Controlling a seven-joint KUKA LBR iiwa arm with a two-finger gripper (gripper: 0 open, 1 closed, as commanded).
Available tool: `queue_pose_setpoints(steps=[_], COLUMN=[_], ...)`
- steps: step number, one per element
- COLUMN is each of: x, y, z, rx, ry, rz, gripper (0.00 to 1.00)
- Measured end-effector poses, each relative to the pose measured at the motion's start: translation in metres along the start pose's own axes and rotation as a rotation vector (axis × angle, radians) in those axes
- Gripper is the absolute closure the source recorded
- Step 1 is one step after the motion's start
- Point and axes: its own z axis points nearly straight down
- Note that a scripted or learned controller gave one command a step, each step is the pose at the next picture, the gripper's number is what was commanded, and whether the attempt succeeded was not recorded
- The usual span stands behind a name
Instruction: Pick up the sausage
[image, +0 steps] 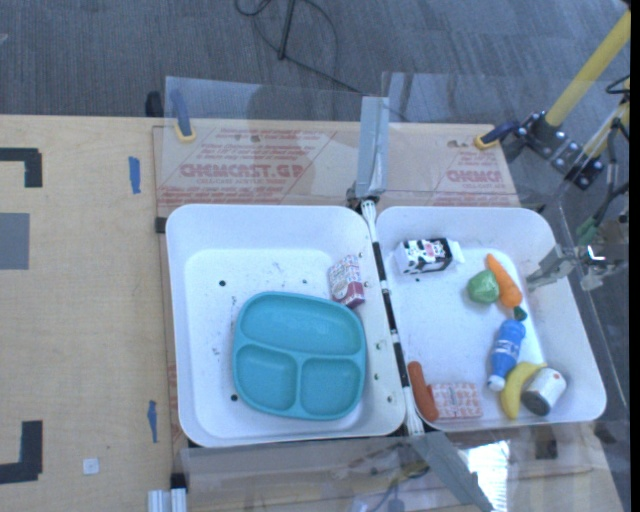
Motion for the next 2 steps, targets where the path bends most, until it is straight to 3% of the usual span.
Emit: queue_pose_setpoints(steps=[1,2], x=[0.006,0.050], y=[-0.038,-0.001], z=[0.175,0.175], rx=[-0.008,-0.011], ry=[-0.002,-0.004], rz=[-0.229,-0.252], gripper=[0.00,0.00])
